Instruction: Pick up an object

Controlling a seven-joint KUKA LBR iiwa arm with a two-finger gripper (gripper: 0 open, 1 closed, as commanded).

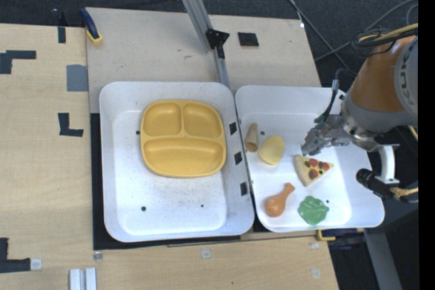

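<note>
left bin: shallow white, holds one yellow divided tray, three compartments, lying flat near the bin's middle. Nothing on the tray.
right bin: shallow white, just beside left bin. Five toy food pcs in it, all loose, none stacked.
cone: small tan pc near the bin's left wall, lying on its side.
yellow lump: pale yellow, rounded, just right of cone, close but can't tell if touching.
drumstick: orange-brown, bulb end low-left, thin end up-right. Toward bin's front.
green pc: lumpy, leafy look, just right of drumstick, apart from it.
pizza slice: likely target. Tan wedge w/ red + dark dots, flat on bin floor, crust edge to the right, tip to lower left. Sits just below the gripper, near the green pc.
gripper: grey, low over right bin, tips right at slice's upper edge. Tool state: can't tell, too dark and small to read.
arm: orange band above wrist, comes in from the right.
step: judged as approach/descent on the slice, nothing held.
how to do well: centre over wedge, not its top edge; close across the narrow width; slice is thin + flat so go right to bin floor or it'll slip out. Keep clear of yellow lump at left.
</note>
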